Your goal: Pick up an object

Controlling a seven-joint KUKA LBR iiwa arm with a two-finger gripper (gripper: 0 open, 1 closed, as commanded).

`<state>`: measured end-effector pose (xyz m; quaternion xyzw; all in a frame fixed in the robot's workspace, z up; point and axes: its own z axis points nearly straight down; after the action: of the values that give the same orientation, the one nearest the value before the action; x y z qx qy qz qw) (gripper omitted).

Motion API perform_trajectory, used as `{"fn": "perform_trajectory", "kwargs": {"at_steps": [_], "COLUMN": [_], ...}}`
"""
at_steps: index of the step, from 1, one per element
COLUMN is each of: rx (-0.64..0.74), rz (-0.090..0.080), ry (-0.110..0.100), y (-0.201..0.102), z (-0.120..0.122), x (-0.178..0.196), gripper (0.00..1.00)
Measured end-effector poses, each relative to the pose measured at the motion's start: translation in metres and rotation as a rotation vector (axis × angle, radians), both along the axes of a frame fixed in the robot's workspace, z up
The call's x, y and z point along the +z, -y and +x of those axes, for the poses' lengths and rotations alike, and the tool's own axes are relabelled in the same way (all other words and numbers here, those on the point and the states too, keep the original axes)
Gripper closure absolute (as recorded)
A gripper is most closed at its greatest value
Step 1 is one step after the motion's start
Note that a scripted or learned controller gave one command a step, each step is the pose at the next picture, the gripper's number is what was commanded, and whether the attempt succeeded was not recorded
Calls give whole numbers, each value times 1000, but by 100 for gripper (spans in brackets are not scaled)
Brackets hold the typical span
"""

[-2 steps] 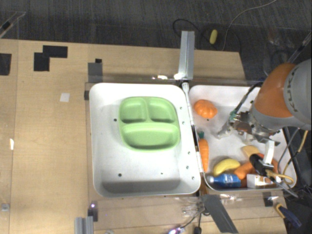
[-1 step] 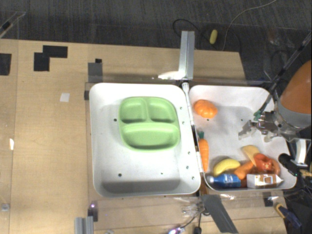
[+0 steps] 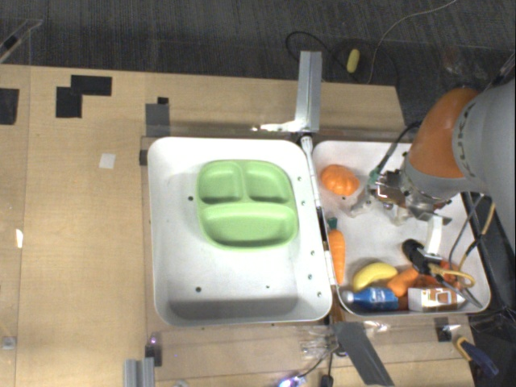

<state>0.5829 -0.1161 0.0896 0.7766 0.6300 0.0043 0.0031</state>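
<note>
My gripper (image 3: 387,200) hangs low over the back half of the right bin (image 3: 367,153), under the grey wrist with its orange band. To its left, an orange round fruit (image 3: 339,180) lies near the bin's back-left corner. A carrot (image 3: 337,254) lies along the left wall. At the front of the bin, a yellow banana (image 3: 374,275) rests on a blue bottle (image 3: 374,298). Beside them are a small orange piece (image 3: 405,280) and a white and orange box (image 3: 435,298). I see nothing in the gripper.
The left bin (image 3: 173,216) holds a green divided plate (image 3: 244,201). A metal post (image 3: 309,87) stands behind the gap between the bins. The arm covers the right bin's right side.
</note>
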Motion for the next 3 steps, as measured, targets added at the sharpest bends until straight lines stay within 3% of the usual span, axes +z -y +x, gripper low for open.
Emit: {"fn": "perform_trajectory", "kwargs": {"at_steps": [1, 2, 3], "rx": [-20, 101, 105], "rz": [0, -2, -1], "ry": [-8, -6, -9], "y": [-59, -19, -29], "z": [-40, -73, -48], "x": [95, 130, 104], "gripper": [0, 0, 0]}}
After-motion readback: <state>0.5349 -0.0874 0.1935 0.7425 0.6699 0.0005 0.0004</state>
